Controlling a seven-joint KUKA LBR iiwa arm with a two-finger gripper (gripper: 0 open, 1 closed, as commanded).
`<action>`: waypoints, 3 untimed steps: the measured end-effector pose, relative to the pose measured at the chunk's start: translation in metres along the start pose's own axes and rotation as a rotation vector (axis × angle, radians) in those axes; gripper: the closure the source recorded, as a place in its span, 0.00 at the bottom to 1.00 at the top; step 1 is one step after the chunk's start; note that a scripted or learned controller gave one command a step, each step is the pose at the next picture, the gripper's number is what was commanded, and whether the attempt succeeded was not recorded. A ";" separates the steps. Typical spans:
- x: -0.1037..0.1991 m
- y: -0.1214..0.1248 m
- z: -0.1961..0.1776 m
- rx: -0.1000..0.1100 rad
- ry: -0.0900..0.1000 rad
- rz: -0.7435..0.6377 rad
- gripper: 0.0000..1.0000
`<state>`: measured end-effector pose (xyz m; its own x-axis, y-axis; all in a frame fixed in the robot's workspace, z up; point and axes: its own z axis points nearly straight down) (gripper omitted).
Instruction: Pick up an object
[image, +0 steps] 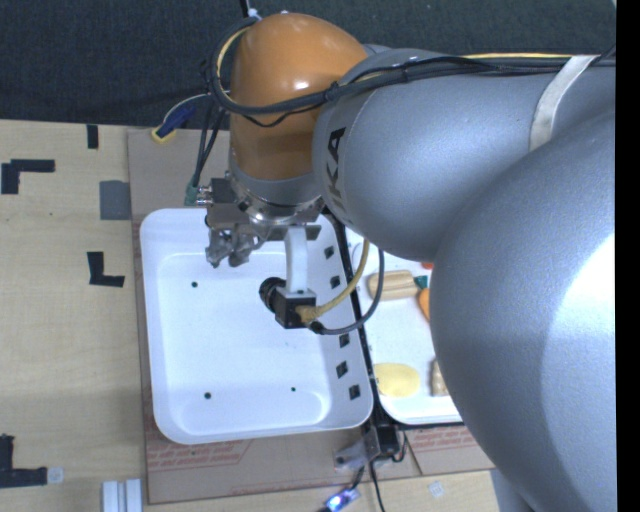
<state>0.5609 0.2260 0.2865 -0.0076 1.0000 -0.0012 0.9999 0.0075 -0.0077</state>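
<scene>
The gripper (229, 250) hangs over the left bin (170, 300) at its far edge; whether it is apart or together cannot be told. Step in hand: the approach. Pickable things, three counted, lie in the right bin (400, 408): a wooden piece (395, 283), a yellow disc (398, 379) and a tan piece (437, 377). Judged next move: travel right over one, then descend.
</scene>
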 end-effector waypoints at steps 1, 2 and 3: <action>0.008 0.015 -0.144 -0.022 0.007 0.003 1.00; -0.006 0.040 -0.256 -0.020 0.005 0.006 1.00; 0.008 -0.009 -0.184 0.001 -0.001 0.004 1.00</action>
<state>0.5533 0.2342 0.4707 -0.0039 1.0000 -0.0026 1.0000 0.0039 -0.0090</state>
